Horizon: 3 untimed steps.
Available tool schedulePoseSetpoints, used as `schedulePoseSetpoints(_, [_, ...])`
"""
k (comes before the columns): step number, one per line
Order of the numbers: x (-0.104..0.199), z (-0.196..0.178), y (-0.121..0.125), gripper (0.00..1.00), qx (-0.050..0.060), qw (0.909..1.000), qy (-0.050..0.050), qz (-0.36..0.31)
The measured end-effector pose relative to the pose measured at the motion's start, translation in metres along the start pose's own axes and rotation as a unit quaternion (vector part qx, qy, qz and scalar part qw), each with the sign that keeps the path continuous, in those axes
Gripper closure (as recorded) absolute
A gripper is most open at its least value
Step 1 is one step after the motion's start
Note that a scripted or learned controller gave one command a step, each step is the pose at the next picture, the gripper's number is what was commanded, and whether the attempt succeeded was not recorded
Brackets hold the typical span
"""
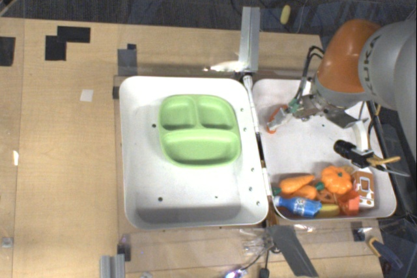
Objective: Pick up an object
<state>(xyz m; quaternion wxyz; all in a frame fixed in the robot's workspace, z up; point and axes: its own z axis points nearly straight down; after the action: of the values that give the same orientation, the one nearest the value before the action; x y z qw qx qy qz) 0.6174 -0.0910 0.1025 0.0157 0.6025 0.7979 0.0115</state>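
A small blue bottle lies at the very front of the right bin, closest to us. It sits in a little heap of toys, well apart from the gripper and on the near side of it. An orange carrot lies just behind the bottle. An orange pumpkin sits next to the carrot, more toward the arm's side. The gripper is low over a bare white bit of the right bin, close to the wall between the two bins. I cannot tell if the gripper is open or closed, and I see no toy in it. On the other side of that wall from the gripper, a green plate with three parts rests in the left bin. I think the arm is just getting ready to grab, and no toy is picked yet. Next it needs to move over to the heap, stop right above one toy, go down and close on it.
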Motion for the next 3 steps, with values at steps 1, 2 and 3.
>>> schedulePoseSetpoints(1, [0.005, -0.083, -0.038, 0.00, 0.016, 0.9927, 0.003, 0.120])
schedulePoseSetpoints(2, [0.001, 0.014, 0.001, 0.00, 0.013, 0.9885, 0.002, 0.151])
schedulePoseSetpoints(3, [-0.017, 0.016, 0.044, 0.00, 0.028, 0.9928, -0.001, 0.117])
